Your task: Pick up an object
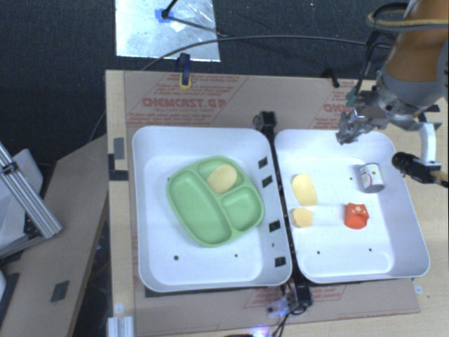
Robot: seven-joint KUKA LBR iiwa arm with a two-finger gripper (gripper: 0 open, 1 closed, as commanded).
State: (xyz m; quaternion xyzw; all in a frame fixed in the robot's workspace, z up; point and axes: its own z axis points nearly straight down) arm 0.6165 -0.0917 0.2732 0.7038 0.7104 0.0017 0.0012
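The pincer [349, 133], its state impossible to tell, is hovering over the right bin's [393, 262] far rim, well apart from the silver can [370, 177].

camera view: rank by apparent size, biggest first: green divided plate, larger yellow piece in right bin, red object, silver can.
1. green divided plate, by far the largest.
2. larger yellow piece.
3. red object and silver can: they look about alike, so I won't rank them; the can lies tilted, which hides its true length.
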